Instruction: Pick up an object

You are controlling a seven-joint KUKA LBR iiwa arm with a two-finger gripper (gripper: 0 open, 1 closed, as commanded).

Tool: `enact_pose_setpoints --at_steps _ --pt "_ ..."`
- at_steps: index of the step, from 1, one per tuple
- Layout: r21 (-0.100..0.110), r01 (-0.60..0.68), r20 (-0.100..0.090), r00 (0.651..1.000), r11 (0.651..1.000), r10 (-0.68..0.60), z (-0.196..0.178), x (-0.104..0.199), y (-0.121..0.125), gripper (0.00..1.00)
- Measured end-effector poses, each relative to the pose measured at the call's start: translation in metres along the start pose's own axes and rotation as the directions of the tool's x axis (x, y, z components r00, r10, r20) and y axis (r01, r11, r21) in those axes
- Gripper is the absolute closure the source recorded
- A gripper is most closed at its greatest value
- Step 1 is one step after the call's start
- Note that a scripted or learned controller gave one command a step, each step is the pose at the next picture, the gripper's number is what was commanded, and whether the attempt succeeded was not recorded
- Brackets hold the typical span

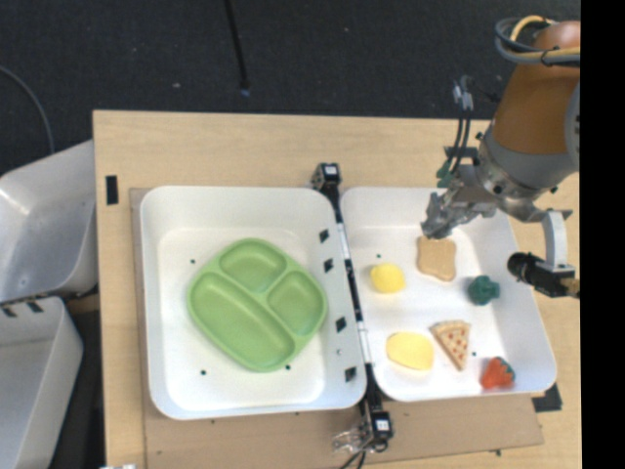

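My gripper [437, 225] hangs low in the right bin [402, 206], right over the top edge of a tan toast slice [437, 260]. Whether its tips touch the toast I cannot make out. Also in this bin lie a small yellow lemon-like piece [388, 278], a larger yellow piece [410, 351], a pizza wedge [453, 342], a dark green lump [482, 289] and a red strawberry [497, 373].
The left bin [176, 379] holds a green divided plate [256, 303]. A black clip ridge [344, 281] runs between the two bins. The arm's orange-banded body [532, 106] looms over the right bin's far corner. A white box [39, 223] stands off the bench's left side.
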State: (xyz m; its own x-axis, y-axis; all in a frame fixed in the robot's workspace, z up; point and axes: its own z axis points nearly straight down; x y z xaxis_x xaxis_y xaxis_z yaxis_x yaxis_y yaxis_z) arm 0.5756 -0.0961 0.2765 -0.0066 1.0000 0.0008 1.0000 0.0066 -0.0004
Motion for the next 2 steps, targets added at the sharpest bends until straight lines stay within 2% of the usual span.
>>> enact_pose_setpoints --at_steps 2 --pt "-0.003 -0.001 0.001 1.000 1.000 0.001 0.000 0.103 0.034 1.00"
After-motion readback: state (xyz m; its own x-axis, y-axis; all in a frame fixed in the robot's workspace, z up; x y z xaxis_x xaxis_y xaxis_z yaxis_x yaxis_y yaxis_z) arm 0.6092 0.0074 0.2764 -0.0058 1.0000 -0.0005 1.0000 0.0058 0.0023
